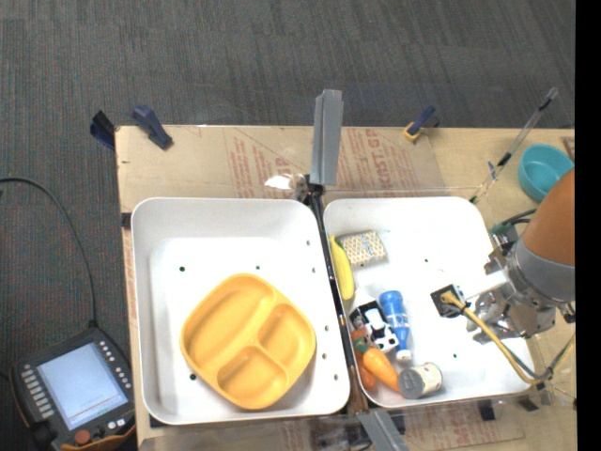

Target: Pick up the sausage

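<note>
A cluster of toys lies at the front left of the right bin. In it, a small reddish-brown piece that looks like the sausage is wedged between a black-and-white toy and an orange carrot, and is mostly hidden by them. My gripper hangs over the right side of that bin, well to the right of the cluster, with a yellow cable looping below it. Nothing shows held in it.
The right bin also holds a blue bottle, a grey can, a yellow banana along the left wall and a patterned block. A yellow divided plate lies in the left bin. A teal bowl stands outside at the right.
</note>
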Available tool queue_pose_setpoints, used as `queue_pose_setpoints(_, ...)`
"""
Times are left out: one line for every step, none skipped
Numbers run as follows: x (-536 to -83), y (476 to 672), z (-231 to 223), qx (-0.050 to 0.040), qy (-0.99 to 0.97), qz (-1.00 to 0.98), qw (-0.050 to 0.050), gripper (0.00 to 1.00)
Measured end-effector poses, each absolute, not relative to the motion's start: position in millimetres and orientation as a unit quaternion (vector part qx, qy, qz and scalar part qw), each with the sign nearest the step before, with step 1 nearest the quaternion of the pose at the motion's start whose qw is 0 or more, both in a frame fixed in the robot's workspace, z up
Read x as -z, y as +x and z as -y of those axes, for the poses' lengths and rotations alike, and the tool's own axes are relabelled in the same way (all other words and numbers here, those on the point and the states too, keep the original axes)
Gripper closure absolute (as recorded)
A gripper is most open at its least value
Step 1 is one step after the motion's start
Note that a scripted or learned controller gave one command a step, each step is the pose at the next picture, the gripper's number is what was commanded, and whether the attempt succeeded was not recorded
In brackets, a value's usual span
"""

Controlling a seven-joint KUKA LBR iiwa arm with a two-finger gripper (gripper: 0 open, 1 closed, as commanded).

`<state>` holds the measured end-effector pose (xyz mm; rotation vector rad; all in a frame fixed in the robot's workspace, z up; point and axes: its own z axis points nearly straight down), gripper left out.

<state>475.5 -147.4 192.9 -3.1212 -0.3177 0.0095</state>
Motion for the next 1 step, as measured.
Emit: queue_pose_setpoints(-183.8, 475.4, 108.7, -0.0030, -0.994, 0.105, 0.002, 1.00)
